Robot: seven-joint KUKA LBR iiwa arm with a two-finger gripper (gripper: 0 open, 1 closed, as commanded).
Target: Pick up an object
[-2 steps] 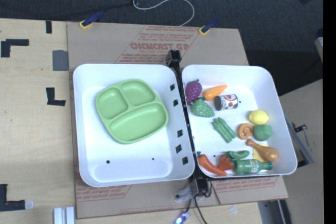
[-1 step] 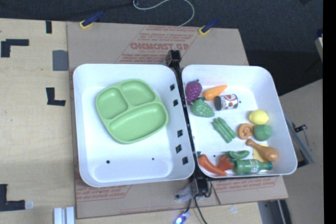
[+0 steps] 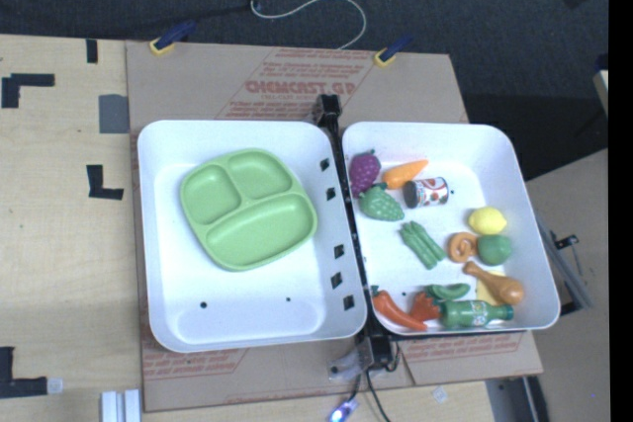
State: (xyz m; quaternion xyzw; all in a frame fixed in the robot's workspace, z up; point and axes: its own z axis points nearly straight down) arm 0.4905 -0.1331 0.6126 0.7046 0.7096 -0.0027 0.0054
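Observation:
The right bin (image 3: 499,145) holds several toy foods: purple grapes (image 3: 364,169), an orange carrot (image 3: 406,174), a small can (image 3: 428,192), a green leafy piece (image 3: 381,205), green beans (image 3: 422,244), a yellow lemon (image 3: 487,220), a green lime (image 3: 495,249), a pretzel (image 3: 461,246), a chicken drumstick (image 3: 495,283), a green bottle (image 3: 476,313) and a red pepper (image 3: 396,311). A green divided plate (image 3: 249,207) lies in the left bin (image 3: 163,242).
Both bins rest on a cardboard sheet (image 3: 297,84) on the wooden bench. A white cable (image 3: 297,7) loops across the dark floor behind. Black clips (image 3: 338,252) line the shared wall between the bins.

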